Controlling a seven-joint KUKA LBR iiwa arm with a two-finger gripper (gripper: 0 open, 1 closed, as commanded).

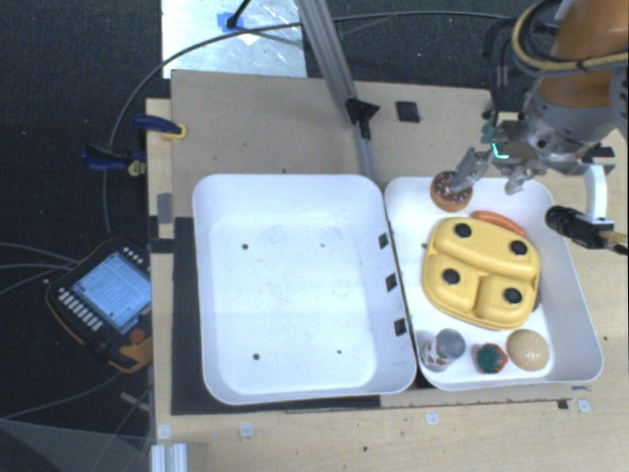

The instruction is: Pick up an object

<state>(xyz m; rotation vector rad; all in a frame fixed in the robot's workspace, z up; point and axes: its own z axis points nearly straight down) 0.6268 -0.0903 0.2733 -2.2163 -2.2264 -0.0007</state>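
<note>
Gripper (494,172) hangs over the far end of the right bin (582,334), fingers apart, nothing between them. Left finger (470,170) is just beside a brown sprinkled doughnut (452,192). Yellow moulded tray (483,271) lies mid-bin; grey-capped piece (443,346), green-red ball (491,358) and tan ball (528,349) line the near edge. Left bin (295,283) alongside.
</note>
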